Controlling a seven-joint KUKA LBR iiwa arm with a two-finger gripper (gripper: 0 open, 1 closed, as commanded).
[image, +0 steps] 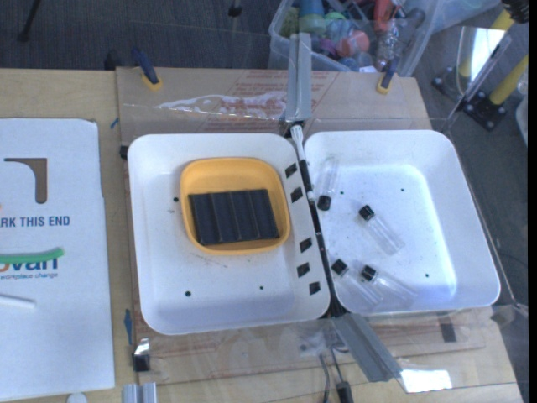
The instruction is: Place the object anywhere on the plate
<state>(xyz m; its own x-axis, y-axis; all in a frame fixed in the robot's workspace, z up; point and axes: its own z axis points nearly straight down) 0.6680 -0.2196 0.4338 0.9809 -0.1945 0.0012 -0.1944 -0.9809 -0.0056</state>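
A yellow square plate (236, 169) lies in the left white bin (155, 250), toward its back. A black ridged slab (233, 217) rests flat on the plate, covering most of its floor. In the right white bin (436, 183) lie several clear vials with black caps. One vial (325, 181) is by the divider, another (379, 232) is near the middle, and two (379, 284) are close together at the front.
A metal divider with black tabs (303, 217) runs between the bins. A white printed board (50, 250) lies on the bench at the left. A clear tub of colourful items (361, 15) stands behind the bins.
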